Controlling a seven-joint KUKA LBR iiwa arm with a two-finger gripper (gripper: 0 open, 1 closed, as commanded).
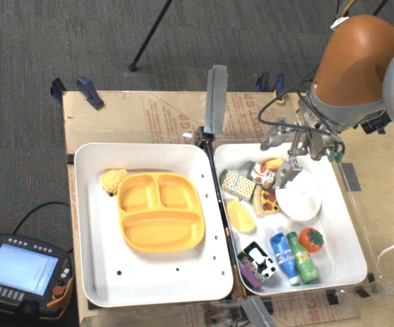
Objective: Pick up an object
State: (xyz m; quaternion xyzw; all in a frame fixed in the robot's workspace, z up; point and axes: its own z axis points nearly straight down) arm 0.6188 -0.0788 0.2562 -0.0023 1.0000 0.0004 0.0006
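My gripper (pixel 291 167) hangs over the back of the right bin (pixel 347 216), just above a white round dish (pixel 300 197) and beside a red and white packet (pixel 268 172). Nothing shows in its grasp. Around it lie a checkered box (pixel 238 184), a pizza slice (pixel 268 201), a yellow oval piece (pixel 240 216), a tomato (pixel 311 239), a green bottle (pixel 305 267), a blue bottle (pixel 283 256) and a black and white toy (pixel 258 261).
The left bin (pixel 88 251) holds a yellow divided tray (pixel 161 210) and a small yellow knobbly item (pixel 113 180) at its back left. A grey metal post (pixel 216 104) stands behind the wall between the bins. A teach pendant (pixel 21 272) lies on the floor at lower left.
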